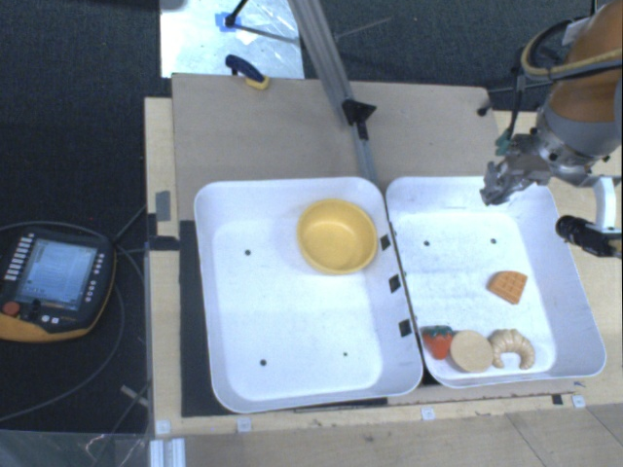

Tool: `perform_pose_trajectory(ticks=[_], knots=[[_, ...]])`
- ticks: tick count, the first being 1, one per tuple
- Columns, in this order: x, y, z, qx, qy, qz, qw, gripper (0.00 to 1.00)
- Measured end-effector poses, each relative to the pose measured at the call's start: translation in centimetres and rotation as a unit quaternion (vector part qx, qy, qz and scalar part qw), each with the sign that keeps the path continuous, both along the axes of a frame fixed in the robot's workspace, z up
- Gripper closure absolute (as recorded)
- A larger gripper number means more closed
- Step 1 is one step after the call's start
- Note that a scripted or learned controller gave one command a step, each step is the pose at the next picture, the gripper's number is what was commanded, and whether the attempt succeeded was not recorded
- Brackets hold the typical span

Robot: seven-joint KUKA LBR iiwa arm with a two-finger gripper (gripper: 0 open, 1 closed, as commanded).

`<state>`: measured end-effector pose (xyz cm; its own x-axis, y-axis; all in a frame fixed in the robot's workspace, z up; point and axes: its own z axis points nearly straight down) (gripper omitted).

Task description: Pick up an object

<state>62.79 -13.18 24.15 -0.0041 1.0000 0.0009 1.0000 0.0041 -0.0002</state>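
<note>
Waffle [507, 286], disc [471, 351], croissant [513, 347] and a red piece [437, 341] lie in the right bin [458, 232], lower right of frame; yellow bowl [337, 235] sits in the left bin [282, 348]. Gripper [499, 189] hovers near the right bin's upper rim, well apart from all items; finger spread cannot be told. Risks: descent here closes on bare floor; disc, croissant and red piece touch, so fingers may jam or nudge neighbours; low flat waffle may slip.
</note>
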Motion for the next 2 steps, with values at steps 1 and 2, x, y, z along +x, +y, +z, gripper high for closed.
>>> perform_pose_trajectory(ticks=[1, 2], knots=[[-0.6, 5.2, 0.8, 0.0000, -0.001, 0.000, 1.0000, 1.00], [-2.1, 9.8, 1.0, 0.0000, 0.000, 0.000, 1.0000, 1.00]])
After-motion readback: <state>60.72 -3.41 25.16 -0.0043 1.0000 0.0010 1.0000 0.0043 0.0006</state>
